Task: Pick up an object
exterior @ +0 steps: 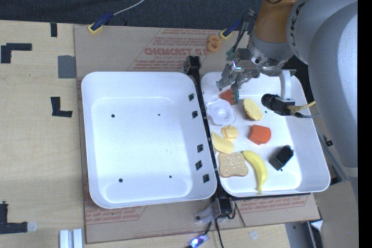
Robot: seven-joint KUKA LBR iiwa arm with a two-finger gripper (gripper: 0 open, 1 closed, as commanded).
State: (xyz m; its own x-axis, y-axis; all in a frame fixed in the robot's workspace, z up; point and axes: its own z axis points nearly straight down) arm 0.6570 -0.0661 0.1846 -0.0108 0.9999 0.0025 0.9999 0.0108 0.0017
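A slanted overhead look at a bench with two shallow white bins side by side on a sheet of cardboard (168, 55). Taking the black divider (199, 125) between the bins as the landmark: to its left lies the left bin (139, 136), showing bare white floor. Just right of the divider, in the right bin (308, 177), sit a small clear cup (221, 113), a pale yellow wedge (221, 142) and a toast slice (233, 165). Further right of the divider lie a small yellow cube (230, 133), a red piece (229, 96), a yellow oval chip (252, 109), an orange-red block (260, 134), a banana (256, 168) and, farthest from it, a black block (282, 157). The gripper (235, 79) hangs over the bin's far end, directly above the red piece; its fingers look slightly apart, with nothing clearly between them. The grey arm (325, 38) with its orange band (279, 9) enters from the right
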